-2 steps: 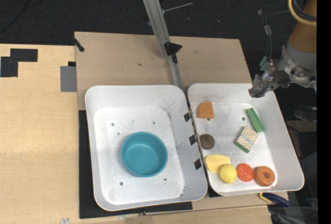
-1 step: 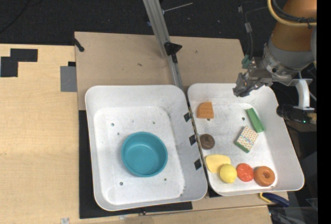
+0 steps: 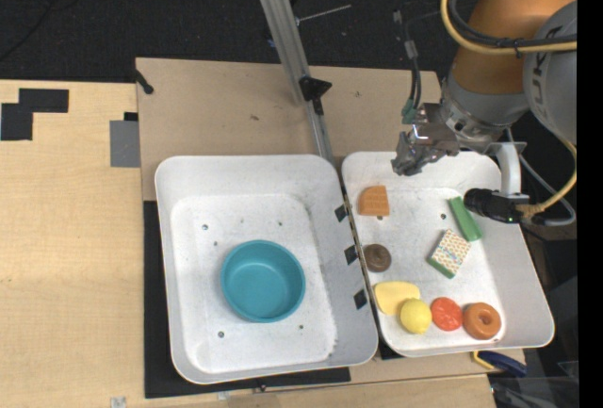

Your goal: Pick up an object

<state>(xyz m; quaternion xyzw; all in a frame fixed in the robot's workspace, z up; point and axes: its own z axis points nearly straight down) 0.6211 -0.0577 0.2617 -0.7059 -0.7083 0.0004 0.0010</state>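
With nothing lifted yet, the tool (image 3: 415, 157) hangs above the far edge of the right bin (image 3: 528, 302), its finger state impossible to tell, while the nearest candidate, an orange block (image 3: 375, 201), lies in that bin just beside its left wall.

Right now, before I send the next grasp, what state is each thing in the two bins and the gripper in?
gripper: above the right bin's far edge, nothing visible between its fingers
teal bowl: upright in the left bin
orange block: lying flat, right bin
brown donut: flat, near the divider
green bar: lying flat
patterned box: tilted
yellow lemon: touching the yellow piece
red tomato: beside the orange donut
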